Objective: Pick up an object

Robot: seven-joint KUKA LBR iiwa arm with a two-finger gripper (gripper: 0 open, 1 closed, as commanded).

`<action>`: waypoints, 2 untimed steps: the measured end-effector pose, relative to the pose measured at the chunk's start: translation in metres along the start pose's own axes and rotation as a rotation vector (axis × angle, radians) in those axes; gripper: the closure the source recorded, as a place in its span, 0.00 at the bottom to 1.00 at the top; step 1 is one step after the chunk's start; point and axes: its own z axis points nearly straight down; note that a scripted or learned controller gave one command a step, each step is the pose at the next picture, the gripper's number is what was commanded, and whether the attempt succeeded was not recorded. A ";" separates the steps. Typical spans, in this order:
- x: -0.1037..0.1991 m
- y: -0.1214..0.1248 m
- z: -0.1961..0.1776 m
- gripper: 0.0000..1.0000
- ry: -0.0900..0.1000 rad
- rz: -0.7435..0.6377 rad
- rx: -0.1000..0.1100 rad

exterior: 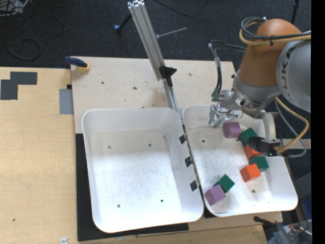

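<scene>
The grey arm (284, 70) with its orange band is reaching in from the right and is holding its end effector (219, 117) low over the far part of the right bin (284, 200), near that bin's far left corner; whether it is open or closed is something I cannot tell, because the metal parts are blurring together against the white floor, and nothing is visibly sitting in its grasp. Just beside the end effector, toward the right and slightly nearer the camera, a purple block (232, 129) is lying on the bin floor, close to the tip but whether it is touching I cannot tell. A little farther to the right of that, a dark green block (248, 135) is sitting next to an orange block (250, 151) that is partly hidden by a black cable fitting. Nearer the camera from those, a smaller green block (261, 162) is resting against another orange block (250, 172). Well apart from the end effector, toward the near left of the same bin, a green block (225, 182) and a lilac block (214, 194) are lying touching one another by the wall shared with the left bin (101, 121). Both bins are resting side by side on the pale counter (117, 80), and a slanted aluminium bar (148, 39) is rising behind them, to the left of the end effector.
</scene>
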 end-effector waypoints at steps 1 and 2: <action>0.048 0.015 -0.004 1.00 -0.001 0.000 -0.001; 0.096 0.022 0.015 1.00 0.000 0.000 0.004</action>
